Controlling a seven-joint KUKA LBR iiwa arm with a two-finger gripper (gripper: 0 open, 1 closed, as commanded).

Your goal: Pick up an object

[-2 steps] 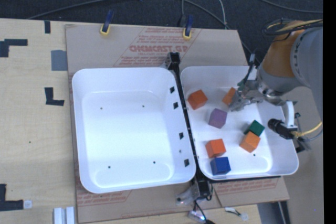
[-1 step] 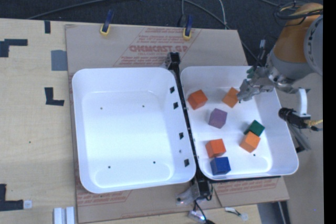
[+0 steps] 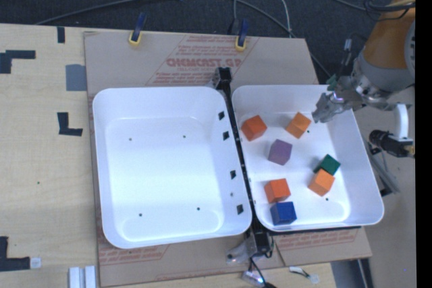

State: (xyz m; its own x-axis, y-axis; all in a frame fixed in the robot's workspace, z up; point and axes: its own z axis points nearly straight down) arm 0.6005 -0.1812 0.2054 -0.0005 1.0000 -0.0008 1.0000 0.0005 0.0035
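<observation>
The right bin [image 3: 358, 165] holds several small blocks. An orange block [image 3: 254, 127] and another orange one [image 3: 298, 125] lie toward the back. A purple block [image 3: 280, 152] sits in the middle. A green block [image 3: 330, 163] rests against an orange block [image 3: 322, 182] at the right. An orange-red block [image 3: 277, 190] and a blue block [image 3: 283, 212] lie at the front. My gripper [image 3: 324, 110] hangs over the bin's back right part, just right of the second orange block, with nothing seen between its fingers.
The left bin [image 3: 108, 145] stands beside the right one, joined along a black divider [image 3: 233, 145]. Both rest on a cardboard sheet [image 3: 196, 57] held by two clamps. Cables run across the dark floor behind.
</observation>
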